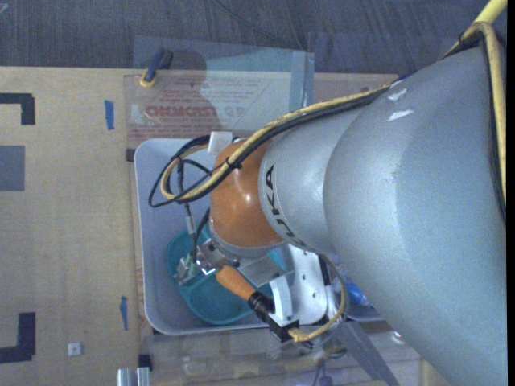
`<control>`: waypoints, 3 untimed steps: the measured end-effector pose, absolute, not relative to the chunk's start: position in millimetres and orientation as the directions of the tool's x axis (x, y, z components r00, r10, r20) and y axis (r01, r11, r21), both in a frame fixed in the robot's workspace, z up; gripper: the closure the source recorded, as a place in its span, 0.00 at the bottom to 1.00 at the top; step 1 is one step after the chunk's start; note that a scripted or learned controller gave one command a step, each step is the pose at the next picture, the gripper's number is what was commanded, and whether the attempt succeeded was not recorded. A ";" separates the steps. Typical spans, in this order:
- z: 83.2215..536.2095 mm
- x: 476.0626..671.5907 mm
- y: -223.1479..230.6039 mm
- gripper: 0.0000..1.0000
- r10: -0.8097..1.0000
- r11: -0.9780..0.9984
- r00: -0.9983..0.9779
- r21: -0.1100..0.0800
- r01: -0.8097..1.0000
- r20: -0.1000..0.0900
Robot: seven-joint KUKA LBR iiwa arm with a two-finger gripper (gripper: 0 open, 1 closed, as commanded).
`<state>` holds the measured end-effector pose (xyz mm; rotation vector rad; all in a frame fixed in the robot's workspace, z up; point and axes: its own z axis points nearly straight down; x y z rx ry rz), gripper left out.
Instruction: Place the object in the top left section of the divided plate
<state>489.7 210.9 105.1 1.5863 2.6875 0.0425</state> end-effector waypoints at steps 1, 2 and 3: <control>103.8 494.4 214.7 0.00 0.821 0.570 -0.570 0.045 0.820 -0.012; 110.9 500.2 203.1 1.00 0.829 0.559 -0.558 0.049 0.828 -0.032; 110.3 499.4 203.4 0.00 0.829 0.560 -0.559 0.047 0.827 -0.031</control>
